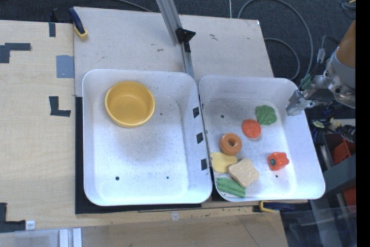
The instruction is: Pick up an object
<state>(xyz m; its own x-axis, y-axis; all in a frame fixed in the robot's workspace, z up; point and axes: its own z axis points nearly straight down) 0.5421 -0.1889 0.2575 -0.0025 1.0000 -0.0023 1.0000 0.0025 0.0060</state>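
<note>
The right bin holds several toy foods: a green leafy piece, a red-orange round piece, a brown doughnut, a red pepper, a yellow piece, a tan bread slice and a green pod. My gripper hangs over the right bin's far right rim, just right of the green leafy piece. I see nothing held in it.
The left bin holds a yellow bowl at its back left. A grey metal pole slants down to the gap between the bins. Cables lie on the dark floor behind and to the right.
</note>
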